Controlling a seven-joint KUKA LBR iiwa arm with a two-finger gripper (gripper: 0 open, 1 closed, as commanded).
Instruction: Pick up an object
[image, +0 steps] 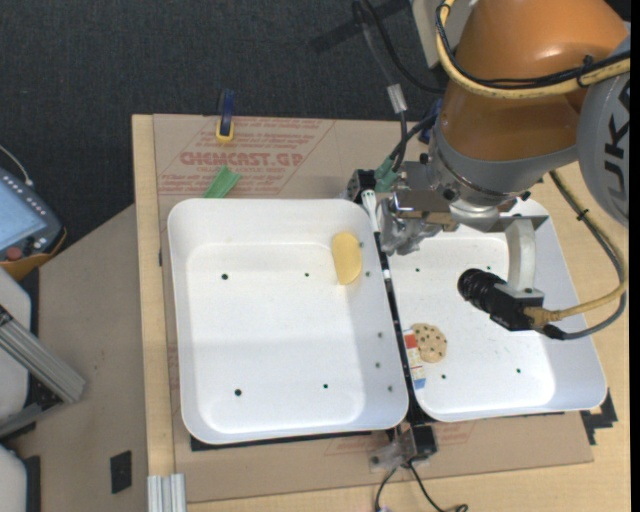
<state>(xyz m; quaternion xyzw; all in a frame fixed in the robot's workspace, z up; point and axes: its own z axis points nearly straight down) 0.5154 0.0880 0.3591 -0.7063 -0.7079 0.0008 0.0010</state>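
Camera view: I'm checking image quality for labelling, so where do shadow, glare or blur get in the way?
Camera view: soft shadow covers the left bin's near half; glare streaks the arm's orange band; the yellow object and cookie look sharp; the arm's bulk hides the gripper.

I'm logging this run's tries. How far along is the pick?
Done: nothing looks lifted. The yellow piece lies in the left bin and the cookie in the right bin. In hand: the gripper sits low at the right bin's upper-left corner, apart from both. Left: grasping and lifting an object.
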